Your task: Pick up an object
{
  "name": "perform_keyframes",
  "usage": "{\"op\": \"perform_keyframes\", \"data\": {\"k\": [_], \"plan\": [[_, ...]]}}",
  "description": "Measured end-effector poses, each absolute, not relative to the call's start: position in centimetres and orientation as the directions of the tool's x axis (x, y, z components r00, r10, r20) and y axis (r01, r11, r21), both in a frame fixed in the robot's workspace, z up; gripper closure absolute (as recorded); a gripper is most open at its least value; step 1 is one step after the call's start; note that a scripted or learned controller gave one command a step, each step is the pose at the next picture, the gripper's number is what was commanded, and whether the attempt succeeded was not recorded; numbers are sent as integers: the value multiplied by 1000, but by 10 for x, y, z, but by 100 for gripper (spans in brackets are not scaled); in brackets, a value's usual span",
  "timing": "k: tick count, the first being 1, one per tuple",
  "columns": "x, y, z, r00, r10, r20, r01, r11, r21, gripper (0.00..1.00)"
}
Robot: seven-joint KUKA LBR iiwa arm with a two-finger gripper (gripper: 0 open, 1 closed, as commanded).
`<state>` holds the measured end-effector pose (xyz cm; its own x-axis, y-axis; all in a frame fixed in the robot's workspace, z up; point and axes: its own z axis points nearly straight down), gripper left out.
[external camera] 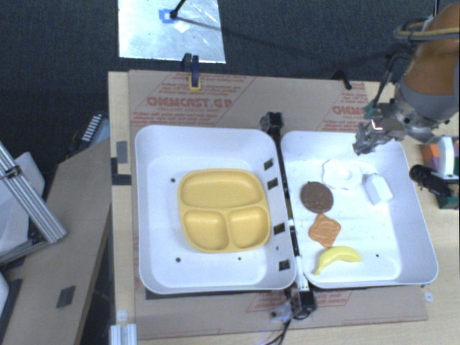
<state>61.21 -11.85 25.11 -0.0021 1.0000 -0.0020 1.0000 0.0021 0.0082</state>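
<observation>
The gripper (pixel 364 144) hovers over the right bin's (pixel 410 264) far edge; whether it is apart or together cannot be told. Just below lie a fried egg (pixel 341 174), white block (pixel 376 189), brown patty (pixel 316 197), orange nugget (pixel 325 230) and banana (pixel 338 257). A yellow divided tray (pixel 219 209) fills the left bin (pixel 154 192).

Well left of the gripper (pixel 363 144) and lower in view, a yellow three-compartment tray (pixel 221 209) lies in the left white bin (pixel 154 157). Brown printed cardboard (pixel 215 99) covers the worktop (pixel 79 192) beneath it. Far up-left of the gripper, a yellow-and-black clamp (pixel 192 74) sits on the cardboard's edge, just below a shiny metal sheet (pixel 144 27). A silver aluminium rail (pixel 29 200) lies farthest left.
</observation>
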Motion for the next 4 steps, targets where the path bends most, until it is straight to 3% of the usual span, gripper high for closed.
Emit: {"op": "perform_keyframes", "data": {"k": [1, 2, 4], "plan": [[613, -73, 244, -9, 1000, 1, 1000, 9, 2, 100], [631, -15, 239, -10, 1000, 2, 1000, 10, 3, 100], [637, 93, 228, -10, 1000, 2, 1000, 10, 1, 100]]}}
